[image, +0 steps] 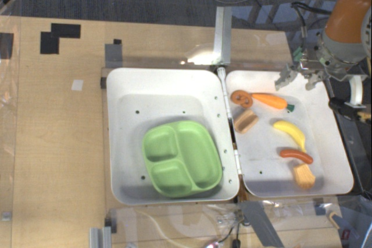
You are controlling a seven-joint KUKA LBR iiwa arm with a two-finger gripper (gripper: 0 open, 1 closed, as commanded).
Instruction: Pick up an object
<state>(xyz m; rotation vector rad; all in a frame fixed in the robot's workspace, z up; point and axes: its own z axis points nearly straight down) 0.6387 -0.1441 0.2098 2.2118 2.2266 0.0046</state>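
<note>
1. The gripper [297, 76] hangs over the far edge of the right bin [343, 174], fingers spread apart and nothing between them, which suits an approach before a pick.
2. The nearest candidate is the carrot [269, 101], lying flat just below and a little left of the gripper; its long, slim body would fit between the spread fingers if they close across it.
3. A pretzel [240, 98] touches the carrot's end farther left, so a grasp there risks catching both.
4. A bun [246, 121] sits beyond that, lower left.
5. The banana [290, 132], sausage [296, 155] and a small tan block [304, 176] lie below the gripper, well apart from it.
6. The green tray [181, 158] rests in the left bin [125, 125], far left, likely a drop place.
</note>
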